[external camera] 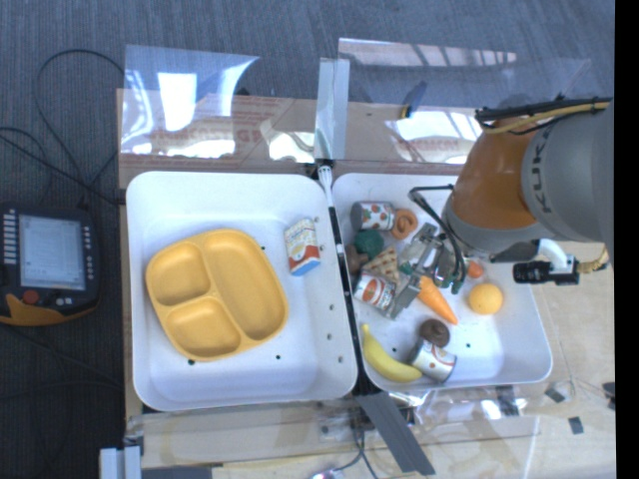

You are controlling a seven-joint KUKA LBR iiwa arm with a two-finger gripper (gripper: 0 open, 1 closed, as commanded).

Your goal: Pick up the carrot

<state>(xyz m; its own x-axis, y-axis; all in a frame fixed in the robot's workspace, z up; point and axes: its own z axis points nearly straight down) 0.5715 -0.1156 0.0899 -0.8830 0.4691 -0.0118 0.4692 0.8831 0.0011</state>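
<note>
The carrot (437,299) lay in the right bin (524,352), pointing down and to the right, between an orange fruit (485,298) on its right and a small can (374,292) on its left, with a banana (388,359) near the bin's front wall. The tool (417,269) hung low over the bin just beside the carrot's thick end, touching or nearly so, though whether it was clenched or released I cannot tell. In the left bin (180,382) sat a yellow divided plate (215,292) and a small carton (303,244).
</note>
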